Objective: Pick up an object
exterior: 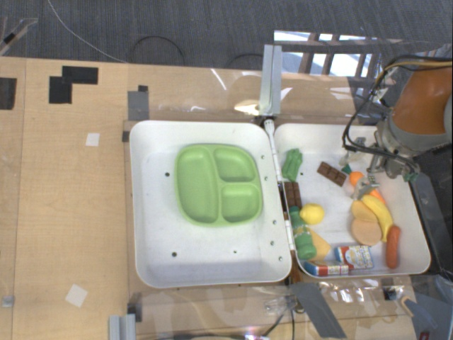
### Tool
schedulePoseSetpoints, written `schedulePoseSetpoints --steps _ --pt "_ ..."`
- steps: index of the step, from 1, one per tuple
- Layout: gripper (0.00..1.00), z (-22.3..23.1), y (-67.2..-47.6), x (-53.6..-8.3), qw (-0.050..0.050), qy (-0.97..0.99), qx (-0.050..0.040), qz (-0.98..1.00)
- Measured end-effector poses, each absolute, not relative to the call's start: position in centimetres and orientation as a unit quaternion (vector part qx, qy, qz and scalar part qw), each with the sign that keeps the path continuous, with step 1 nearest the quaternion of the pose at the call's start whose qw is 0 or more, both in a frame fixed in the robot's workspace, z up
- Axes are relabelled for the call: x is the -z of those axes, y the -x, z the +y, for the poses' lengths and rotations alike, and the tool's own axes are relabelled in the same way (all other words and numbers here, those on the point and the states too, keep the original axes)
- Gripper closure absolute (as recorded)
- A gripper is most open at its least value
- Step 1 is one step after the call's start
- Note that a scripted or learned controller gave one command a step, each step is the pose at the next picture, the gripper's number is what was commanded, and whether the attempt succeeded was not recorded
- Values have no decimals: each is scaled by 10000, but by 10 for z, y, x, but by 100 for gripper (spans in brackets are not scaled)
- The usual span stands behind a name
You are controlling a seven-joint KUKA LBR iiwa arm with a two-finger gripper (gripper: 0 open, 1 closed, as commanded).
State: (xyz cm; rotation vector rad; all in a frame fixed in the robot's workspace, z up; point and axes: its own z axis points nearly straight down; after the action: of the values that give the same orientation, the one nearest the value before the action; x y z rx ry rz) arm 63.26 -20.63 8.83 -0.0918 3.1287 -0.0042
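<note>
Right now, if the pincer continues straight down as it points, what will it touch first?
Probably the small orange piece just under the pincer, with the banana close beside it. Depth is hard to judge from this slanted view, so it could be the banana's upper end instead.

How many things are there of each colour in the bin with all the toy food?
Right bin, as far as I can tell:
Green: 2, the upper and the lower
Yellow: 3, lemon, banana, wedge
Brown: 2, bars
Orange: 1
Tan: 1
Red: 1
Labelled tube: 1
Total: 11
</note>
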Motion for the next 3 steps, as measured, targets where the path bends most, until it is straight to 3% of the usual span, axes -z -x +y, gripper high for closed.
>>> schedulePoseSetpoints --steps 1,2,3 --pt "0 -197 -593 -89 65 632 13 9980" --pt "0 -205 -566 -89 70 595 15 9982" --pt "0 -171 -574 -90 78 100 15 9999"
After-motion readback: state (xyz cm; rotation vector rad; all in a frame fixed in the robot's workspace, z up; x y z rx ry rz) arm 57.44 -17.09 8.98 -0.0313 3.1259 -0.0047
